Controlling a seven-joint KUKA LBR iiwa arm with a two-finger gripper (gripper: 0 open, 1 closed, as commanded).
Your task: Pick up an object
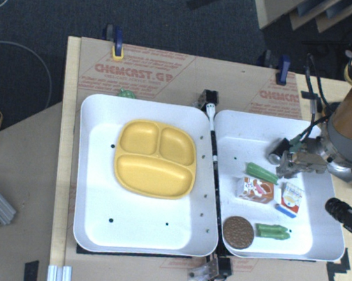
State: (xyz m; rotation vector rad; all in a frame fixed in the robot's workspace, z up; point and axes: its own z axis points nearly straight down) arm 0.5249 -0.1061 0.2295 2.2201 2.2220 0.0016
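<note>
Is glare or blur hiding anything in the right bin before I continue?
Camera view: even lighting, soft shadows, no harsh glare on the right bin; the claw is slightly blurred; small packets' print is too fine to read.

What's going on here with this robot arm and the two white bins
A grey robot arm reaches in from the right, its gripper low over the right bin, just above a green item. Nothing is visibly held yet. That bin also holds a red and white packet, a small white packet, a brown round object and another green piece. The left bin holds a yellow divided plate.
</note>
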